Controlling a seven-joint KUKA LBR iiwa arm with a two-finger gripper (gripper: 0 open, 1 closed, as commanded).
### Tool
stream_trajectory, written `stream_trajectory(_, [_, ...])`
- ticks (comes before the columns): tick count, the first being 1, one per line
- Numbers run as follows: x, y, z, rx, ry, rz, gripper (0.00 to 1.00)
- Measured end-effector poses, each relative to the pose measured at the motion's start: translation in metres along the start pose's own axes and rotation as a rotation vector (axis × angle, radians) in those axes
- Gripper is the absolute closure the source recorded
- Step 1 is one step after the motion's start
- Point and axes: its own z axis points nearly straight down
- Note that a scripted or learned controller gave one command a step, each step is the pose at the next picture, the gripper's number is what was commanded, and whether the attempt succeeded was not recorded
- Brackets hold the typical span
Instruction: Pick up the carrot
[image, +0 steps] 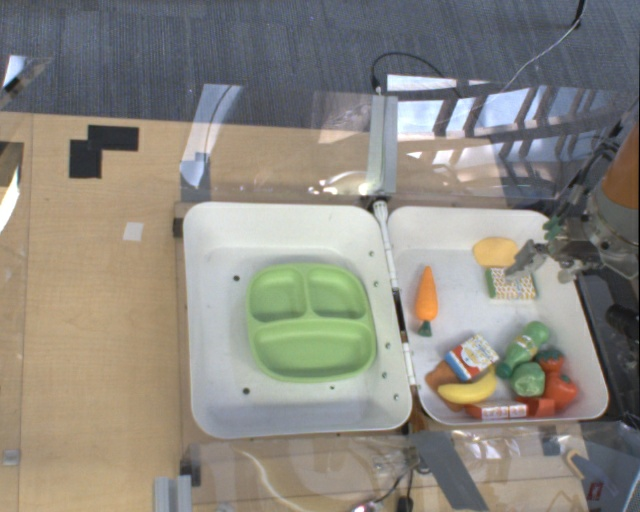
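1. We see two shallow white bins side by side on the wooden bench: the left bin and the right bin.
2. The carrot lies in the right bin, near its left wall and about midway down. Its orange body runs roughly up and down the picture, with the green top at the lower end. Nothing touches it, and bare white floor surrounds it.
3. The gripper reaches in from the right edge and sits over the upper right part of the right bin, well apart from the carrot. It hangs just above a small patterned card and just beside a yellow rounded piece.
4. We cannot tell whether the jaws are spread or pressed together: the tip is small and blurred against the card. We see nothing gripped between them.
5. A heap of toy food fills the lower right corner of the right bin: a banana, a small carton, a green bottle-like piece and some red pieces.
6. The left bin holds a green divided plate with three compartments, lying flat near the bin's middle.
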Motion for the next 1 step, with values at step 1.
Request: stream_trajectory(1, [0.0636,0.0600,0.0920,0.002,0.001,0.094,0.00])
